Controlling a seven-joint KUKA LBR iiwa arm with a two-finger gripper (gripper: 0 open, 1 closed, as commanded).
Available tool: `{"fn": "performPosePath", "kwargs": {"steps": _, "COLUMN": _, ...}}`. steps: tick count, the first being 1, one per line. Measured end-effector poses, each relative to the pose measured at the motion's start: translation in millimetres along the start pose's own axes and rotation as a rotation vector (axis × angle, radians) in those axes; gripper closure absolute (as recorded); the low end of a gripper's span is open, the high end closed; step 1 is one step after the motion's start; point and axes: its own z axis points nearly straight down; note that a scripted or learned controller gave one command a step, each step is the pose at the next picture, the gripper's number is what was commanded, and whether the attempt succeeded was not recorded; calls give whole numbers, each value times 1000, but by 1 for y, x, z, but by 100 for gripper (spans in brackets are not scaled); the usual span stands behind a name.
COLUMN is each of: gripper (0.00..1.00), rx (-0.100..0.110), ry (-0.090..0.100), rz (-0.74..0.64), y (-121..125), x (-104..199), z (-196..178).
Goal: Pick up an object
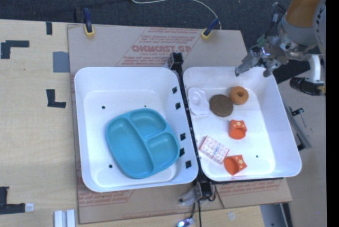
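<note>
Step in hand: approach, nothing lifted yet. Candidates, near to far in the right bin (275,130): orange carton (234,164) by the near wall; patterned packet (213,149) just left of it; second orange piece (237,129) mid-bin; brown disc (221,105) w/ donut (239,95) just beside it; clear cup (197,100) near the divider. Gripper (256,63) hangs over the far right corner rim, arm angled in from the right; fingers spread apart, holding nothing. Next move prob. calls for travel inward, then descent over one item
</note>
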Motion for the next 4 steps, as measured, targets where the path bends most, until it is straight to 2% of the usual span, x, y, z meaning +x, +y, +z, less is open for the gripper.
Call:
{"fn": "performPosePath", "kwargs": {"steps": 1, "gripper": 0, "rx": -12, "ry": -3, "rz": -3, "y": 2, "x": 1, "z": -8}}
{"fn": "performPosePath", "kwargs": {"steps": 3, "gripper": 0, "rx": -7, "ry": -3, "rz": -3, "y": -3, "x": -6, "z": 90}}
{"fn": "performPosePath", "kwargs": {"steps": 4, "gripper": 0, "rx": -14, "ry": -3, "rz": -3, "y": -1, "x": -6, "z": 138}}
